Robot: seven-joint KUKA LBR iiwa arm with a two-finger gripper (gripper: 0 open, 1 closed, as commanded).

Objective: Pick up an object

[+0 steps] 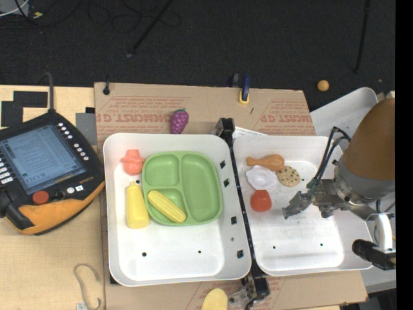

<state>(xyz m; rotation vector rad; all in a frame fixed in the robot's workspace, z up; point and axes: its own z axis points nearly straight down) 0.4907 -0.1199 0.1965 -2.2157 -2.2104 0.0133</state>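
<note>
Reaching in from the right, the grey arm with its orange band hangs low over the right bin, and the gripper sits just above the bin floor near the middle. Whether its jaws are open or closed I cannot tell (the dark metal blurs together at this slant), and nothing is visibly caught there.

Just to the left of the gripper, close but apart from it, lies a red tomato. Touching the tomato's upper edge is a white object, and beside that a speckled cookie. A chicken drumstick lies along the top of this cluster, nearer the bin's back wall.

The left bin holds a green divided plate. A yellow corn cob rests in the plate's lower left compartment, tilted on a diagonal. Outside the plate, against its left rim, stands a yellow mustard bottle, and above it a pink-orange toy sits in the bin's back left corner.

Both bins rest on a cardboard sheet. A purple bunch of grapes lies on the cardboard behind the left bin, and a yellow lemon sits at the front edge. A control pendant with a lit screen lies well to the left.
</note>
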